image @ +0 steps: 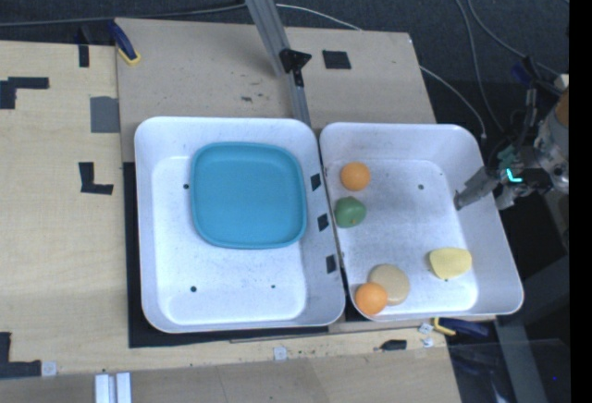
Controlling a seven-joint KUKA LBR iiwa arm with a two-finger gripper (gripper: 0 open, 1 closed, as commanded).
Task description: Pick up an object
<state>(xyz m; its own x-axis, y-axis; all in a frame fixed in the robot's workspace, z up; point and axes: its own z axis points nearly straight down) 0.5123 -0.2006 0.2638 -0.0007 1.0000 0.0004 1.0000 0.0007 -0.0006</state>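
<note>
The right bin (481, 235) holds several small objects. An orange ball (354, 176) lies near its left wall with a green ball (350, 212) just below it. A yellow lump (450, 262) rests toward the front right. At the front left, a beige rounded piece (392, 282) touches another orange ball (371, 299). My gripper (481, 189) hangs over the right rim of this bin, to the right of all the objects and touching none. Nothing is seen in its grasp.
The left bin (157, 235) carries a square blue plate (248, 195). A metal pole (268, 13) slants down to the gap between the bins. Cables run across the dark floor at the back right.
</note>
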